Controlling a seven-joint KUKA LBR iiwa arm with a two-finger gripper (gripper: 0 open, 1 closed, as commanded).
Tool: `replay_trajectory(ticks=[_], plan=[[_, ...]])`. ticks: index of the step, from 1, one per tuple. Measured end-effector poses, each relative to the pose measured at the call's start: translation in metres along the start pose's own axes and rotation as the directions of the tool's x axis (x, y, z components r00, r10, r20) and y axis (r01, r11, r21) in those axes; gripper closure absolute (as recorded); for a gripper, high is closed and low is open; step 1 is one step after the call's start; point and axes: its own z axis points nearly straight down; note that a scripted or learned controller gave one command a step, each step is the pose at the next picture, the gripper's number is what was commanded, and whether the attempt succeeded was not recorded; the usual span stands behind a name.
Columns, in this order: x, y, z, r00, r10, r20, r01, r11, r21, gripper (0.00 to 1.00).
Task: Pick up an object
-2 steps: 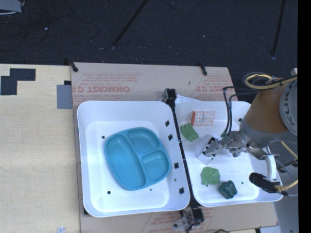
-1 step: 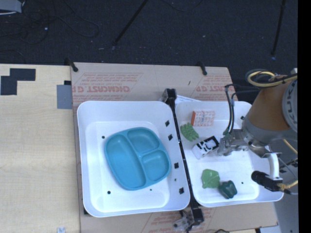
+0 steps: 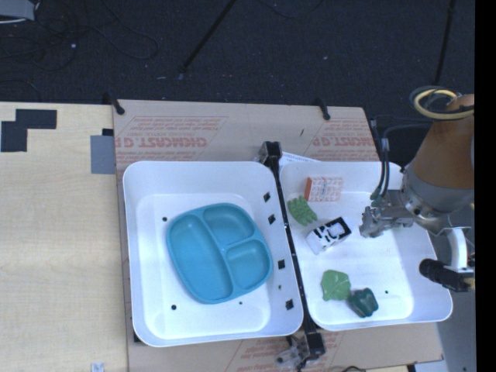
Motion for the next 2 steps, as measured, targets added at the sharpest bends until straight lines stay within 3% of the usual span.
replay_trajectory(ticks=[1, 2], plan=[[-0.001, 0.0, -0.028, 1.0, 0.0, 0.0, 0.0, 1.0, 0.001, 1.0], [0.055, 0.011, -0.033, 1.0, -0.004, -0.003, 0.004, 1.0, 0.003, 1.0]])
